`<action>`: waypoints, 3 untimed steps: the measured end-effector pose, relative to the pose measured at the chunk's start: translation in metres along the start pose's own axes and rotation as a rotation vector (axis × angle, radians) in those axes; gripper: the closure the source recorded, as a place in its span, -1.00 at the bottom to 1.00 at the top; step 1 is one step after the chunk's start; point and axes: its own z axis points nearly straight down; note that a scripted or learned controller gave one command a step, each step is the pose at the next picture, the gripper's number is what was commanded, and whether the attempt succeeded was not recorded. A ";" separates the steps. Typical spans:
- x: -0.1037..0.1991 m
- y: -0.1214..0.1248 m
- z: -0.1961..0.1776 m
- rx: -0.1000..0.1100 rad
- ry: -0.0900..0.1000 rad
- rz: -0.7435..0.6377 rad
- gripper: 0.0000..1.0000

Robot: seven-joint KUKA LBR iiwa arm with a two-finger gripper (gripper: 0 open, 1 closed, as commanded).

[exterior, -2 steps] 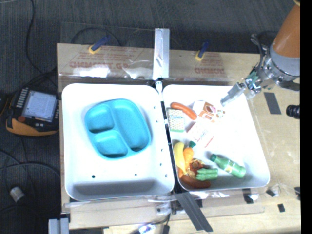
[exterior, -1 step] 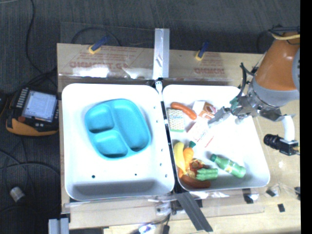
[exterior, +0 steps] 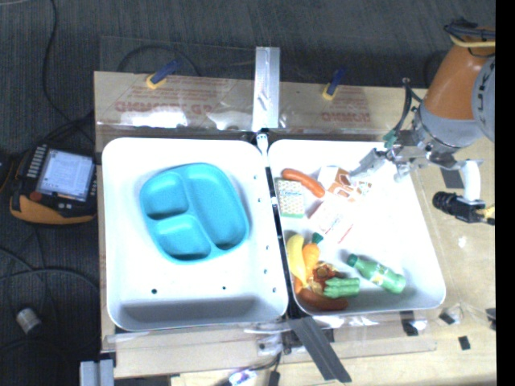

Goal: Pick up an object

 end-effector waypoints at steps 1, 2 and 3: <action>0.023 0.013 -0.012 0.001 -0.003 0.740 -1.00; 0.049 -0.075 -0.024 0.004 -0.001 1.076 -1.00; -0.016 -0.136 -0.014 0.003 -0.002 1.413 -1.00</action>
